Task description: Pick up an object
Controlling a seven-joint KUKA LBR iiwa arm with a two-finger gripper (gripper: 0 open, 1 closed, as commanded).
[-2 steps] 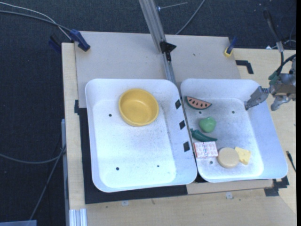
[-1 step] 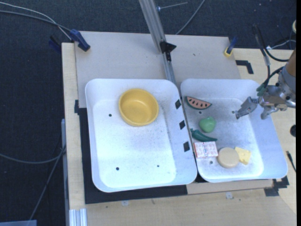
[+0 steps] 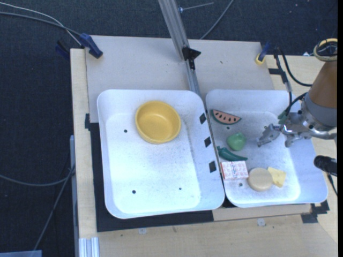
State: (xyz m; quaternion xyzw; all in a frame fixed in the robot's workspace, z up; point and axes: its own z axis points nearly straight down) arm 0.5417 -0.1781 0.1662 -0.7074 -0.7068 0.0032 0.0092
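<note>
The arm (image 3: 324, 92) reaches in from the right edge, its orange band above the grey wrist, and hangs low over the right bin (image 3: 308, 191), cut off at the edge so that its upper links are unseen; the claw (image 3: 266, 135) points left toward the bin's middle, fingers spread and released, nothing between them; below and left of the claw sits a green round object (image 3: 236, 141), with a dark green pepper-like piece (image 3: 231, 154) just beneath it; a watermelon slice (image 3: 225, 116) lies up and left of the claw; farther below it are a red-and-white packet (image 3: 234, 170), a cream disc (image 3: 260, 179) and a yellow piece (image 3: 277, 176) touching the disc, its shape hard to make out; the left bin (image 3: 155, 197) holds a yellow bowl (image 3: 157, 122), well apart from the claw.
</note>
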